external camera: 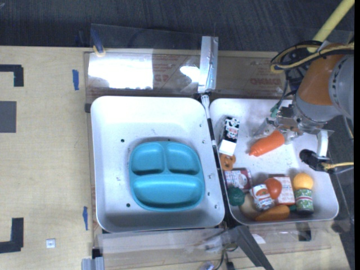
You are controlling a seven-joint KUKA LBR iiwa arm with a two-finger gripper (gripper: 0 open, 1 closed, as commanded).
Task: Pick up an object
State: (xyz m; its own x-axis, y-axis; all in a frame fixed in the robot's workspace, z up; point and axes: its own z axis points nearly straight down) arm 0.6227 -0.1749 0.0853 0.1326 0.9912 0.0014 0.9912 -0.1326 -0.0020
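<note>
Two white bins sit side by side on your bench: the left bin (107,151) carries a blue divided tray (166,174), and the right bin (253,108) carries the clutter you are picking from. The arm (326,83) reaches in from the right over the right bin's upper right part, and the gripper (281,124) hangs just above the orange carrot (266,144).

You look to be in the approach or closing step of the pick. The carrot lies tilted in the open middle of the right bin, its fat end up toward the gripper and its thin end pointing down and left. That fat end sits right under the tool, touching it or very nearly so. Whether the carrot is actually caught you cannot tell from here, and the state of the tool's grasp is hidden by its own body.

Your next move, as I judge it, calls for a firm closure across the fat end and then a straight lift, watching that the carrot rises with the tool. Its rounded, tapering shape may let it slip out sideways.

Well apart from the carrot, along the bin's near edge, lie small packets, a little can (262,198) and a yellow ball (302,181). A small black-and-white toy (231,129) stands by the left wall.
</note>
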